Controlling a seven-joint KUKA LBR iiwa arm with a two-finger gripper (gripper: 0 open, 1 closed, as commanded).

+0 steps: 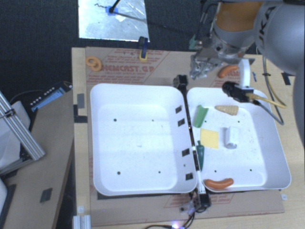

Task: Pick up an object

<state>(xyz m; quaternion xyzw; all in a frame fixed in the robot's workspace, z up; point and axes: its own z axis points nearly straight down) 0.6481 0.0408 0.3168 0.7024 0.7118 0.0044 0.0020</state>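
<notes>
Left bin (138, 137) bare white, just beside the right bin (267, 175). In the right bin, going rightward: green block (200, 116) tilted by the divider, dark green piece (200, 155) below it, yellow square (209, 138), orange sausage (218, 183) at the near rim, tan wedge (227, 109), white cylinder (231, 137). Gripper (200, 70) hanging beyond the right bin's far-left corner, above the cardboard, well apart from every piece, nothing between its jaws; spread or pressed together, cannot tell.
</notes>
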